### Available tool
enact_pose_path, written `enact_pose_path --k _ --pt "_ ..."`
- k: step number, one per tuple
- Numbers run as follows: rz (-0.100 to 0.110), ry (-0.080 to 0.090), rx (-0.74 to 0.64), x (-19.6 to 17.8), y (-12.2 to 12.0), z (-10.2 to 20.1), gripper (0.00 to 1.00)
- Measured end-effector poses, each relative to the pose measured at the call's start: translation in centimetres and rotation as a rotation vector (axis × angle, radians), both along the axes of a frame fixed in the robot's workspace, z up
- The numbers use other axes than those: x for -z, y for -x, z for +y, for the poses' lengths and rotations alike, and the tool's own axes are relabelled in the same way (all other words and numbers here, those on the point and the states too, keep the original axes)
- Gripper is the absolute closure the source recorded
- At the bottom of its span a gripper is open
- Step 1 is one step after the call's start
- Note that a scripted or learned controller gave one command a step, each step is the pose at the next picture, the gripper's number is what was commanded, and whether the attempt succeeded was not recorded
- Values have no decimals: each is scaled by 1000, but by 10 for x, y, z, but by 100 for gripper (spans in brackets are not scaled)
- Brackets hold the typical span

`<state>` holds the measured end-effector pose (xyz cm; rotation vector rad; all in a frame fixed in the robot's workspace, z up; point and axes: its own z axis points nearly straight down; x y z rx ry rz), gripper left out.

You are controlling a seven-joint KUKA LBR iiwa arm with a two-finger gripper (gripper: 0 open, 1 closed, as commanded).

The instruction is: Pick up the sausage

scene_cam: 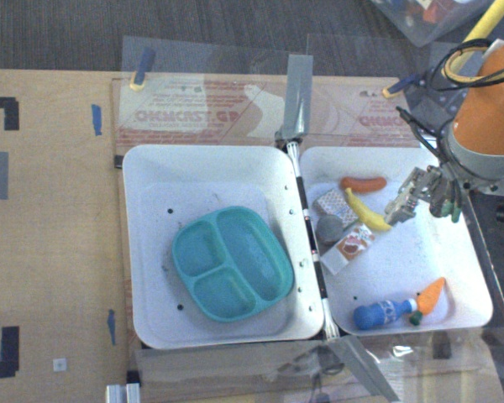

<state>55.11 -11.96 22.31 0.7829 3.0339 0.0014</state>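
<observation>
The gripper point(401, 207) is hung low in the right bin point(479, 309), its tip just beside the banana point(366, 211); whether anything is pinched cannot be told. The sausage point(363, 185) is seen slightly farther off, up and to its left, apparently untouched. A correction toward it is judged necessary.

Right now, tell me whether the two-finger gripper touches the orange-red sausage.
Apart. The camera view shows bare white bin floor between the gripper and the sausage.
</observation>
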Motion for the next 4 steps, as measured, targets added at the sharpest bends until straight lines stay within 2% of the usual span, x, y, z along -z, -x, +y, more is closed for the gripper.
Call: enact_pose_path --k 1,2,3,4 --pt "0 -2 246 -13 -40 37 100" --pt "1 -3 458 14 -71 47 100" --pt "2 -4 794 38 -116 46 100" --pt "7 -4 933 65 -58 -11 100"
